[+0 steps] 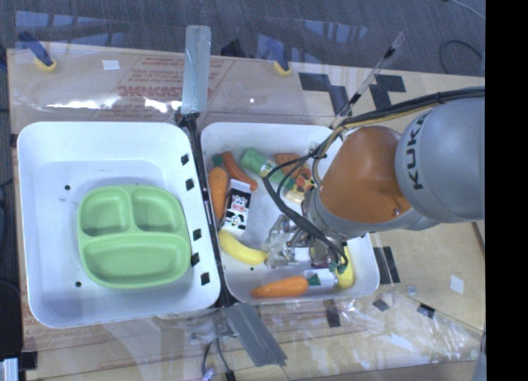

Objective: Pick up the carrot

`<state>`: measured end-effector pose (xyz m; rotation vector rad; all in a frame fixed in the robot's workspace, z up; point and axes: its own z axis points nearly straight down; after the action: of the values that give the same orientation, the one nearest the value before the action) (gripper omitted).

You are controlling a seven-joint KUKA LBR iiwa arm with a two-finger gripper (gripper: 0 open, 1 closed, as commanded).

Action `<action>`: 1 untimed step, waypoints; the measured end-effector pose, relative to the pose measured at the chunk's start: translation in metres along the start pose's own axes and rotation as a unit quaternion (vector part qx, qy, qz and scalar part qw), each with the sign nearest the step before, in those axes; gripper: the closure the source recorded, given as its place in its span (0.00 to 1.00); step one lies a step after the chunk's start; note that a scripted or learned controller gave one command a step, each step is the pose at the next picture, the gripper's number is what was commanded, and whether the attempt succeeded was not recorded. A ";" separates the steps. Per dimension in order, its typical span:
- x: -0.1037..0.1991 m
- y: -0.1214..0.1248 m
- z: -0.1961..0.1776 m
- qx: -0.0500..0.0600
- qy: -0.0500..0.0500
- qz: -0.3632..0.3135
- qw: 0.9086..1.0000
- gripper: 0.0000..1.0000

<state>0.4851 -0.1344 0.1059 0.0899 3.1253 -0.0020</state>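
Two carrots lie in the right bin (272, 132). One carrot (217, 191) rests lengthwise against the bin's left wall. The other carrot (280, 288) lies flat along the near wall. My gripper (287, 242) hangs low over the middle of this bin, just above the near carrot and to the right of a yellow banana (241, 250). The orange wrist band (363, 177) and grey arm cover the bin's right part. Nothing shows between the gripper's tips.
A green divided plate (132, 235) sits in the left bin (49, 148). The right bin also holds a green bottle (255, 161), a white and black box (238, 210), a second yellow piece (345, 273) and an orange item (289, 159) at the back.
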 end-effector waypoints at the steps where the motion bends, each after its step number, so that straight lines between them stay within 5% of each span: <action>1: 0.006 -0.002 0.011 0.000 0.005 -0.138 0.990 1.00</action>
<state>0.4792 -0.1358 0.0945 -0.3419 3.1178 -0.0044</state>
